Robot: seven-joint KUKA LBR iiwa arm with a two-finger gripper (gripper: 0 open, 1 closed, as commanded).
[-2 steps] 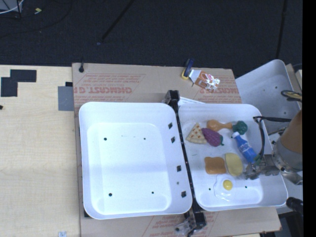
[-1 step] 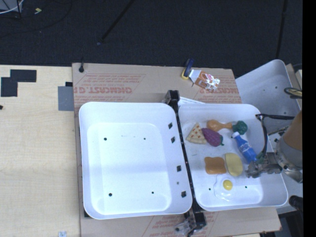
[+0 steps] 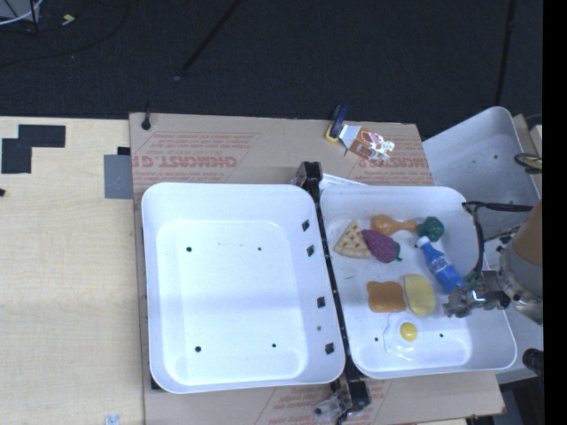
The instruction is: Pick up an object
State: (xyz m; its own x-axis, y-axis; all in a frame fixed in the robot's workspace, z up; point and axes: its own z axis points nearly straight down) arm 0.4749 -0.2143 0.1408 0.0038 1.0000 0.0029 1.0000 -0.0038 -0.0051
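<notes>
Toys crowd the right-hand shallow white bin (image 3: 496, 361), which is where the task's candidates lie, so the arm's reach from the right edge makes sense. The tool (image 3: 462, 304) sits low over that bin's right side, just beside the blue plastic bottle (image 3: 438, 265) and the pale yellow rounded toy (image 3: 420, 294). Whether it is wide, narrow or holding anything I cannot tell: the tip is small and dark against the bin, and nothing is plainly seen in it. Judging by its place, it is lining up on either the bottle or the yellow piece, both of which are near it.

Other pieces are loosely scattered rather than stacked: a triangular yellow-and-red pizza-slice toy (image 3: 352, 241) lies touching a purple eggplant-shaped toy (image 3: 381, 245), an orange elongated toy (image 3: 392, 225) lies near a dark green round toy (image 3: 431, 227) at the far side, a brown toast-like slab (image 3: 385, 297) rests just beside the yellow piece, and a fried-egg toy with a yellow yolk (image 3: 406, 333) lies near the front wall. Such spread leaves room for a grasp on most items, though the bottle and yellow toy are close enough that one may be nudged.

Left-hand shallow white bin (image 3: 164, 237) holds no toys, likely serving as the drop side. Both bins rest on a brown cardboard sheet (image 3: 230, 153) on the table (image 3: 62, 282).
</notes>
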